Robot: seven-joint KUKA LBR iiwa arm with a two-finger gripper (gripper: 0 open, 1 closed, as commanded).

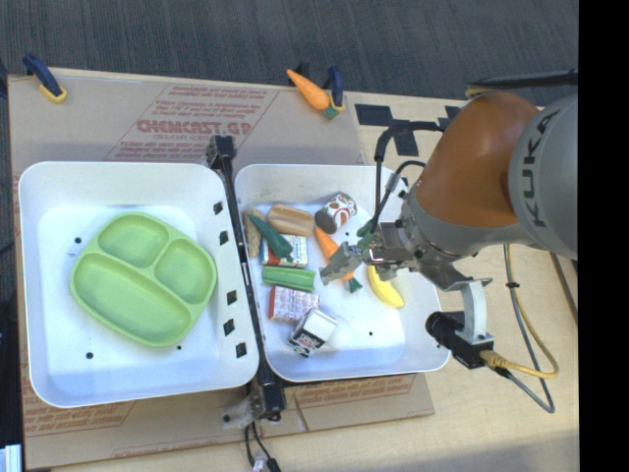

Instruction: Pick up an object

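The arm [491,180] reaches in from the right over the right bin [393,357], with its tool [344,264] low among the toys near the middle of that bin. The fingers [334,266] are spread a little and sit around a small orange carrot [327,242], which lies at a slant beneath them; whether they actually grip it cannot be told from this view. Just right of the tool a yellow banana [385,289] lies on the bin floor. Toward the bin's far side are a tan bread roll [291,218] and a red-and-white can [339,207]. On the left side a dark green vegetable [267,235] rests over a flat packet, with a green bar [290,276] just below it, then a red-and-white packet [292,305] and a small white box [314,329] nearest the front edge. The left bin [39,293] holds a light green divided plate [143,278]. Both bins sit side by side on a sheet of cardboard [197,116] on the table [521,401]. Another orange carrot [312,89] lies on the cardboard's far edge, apart from the bins.
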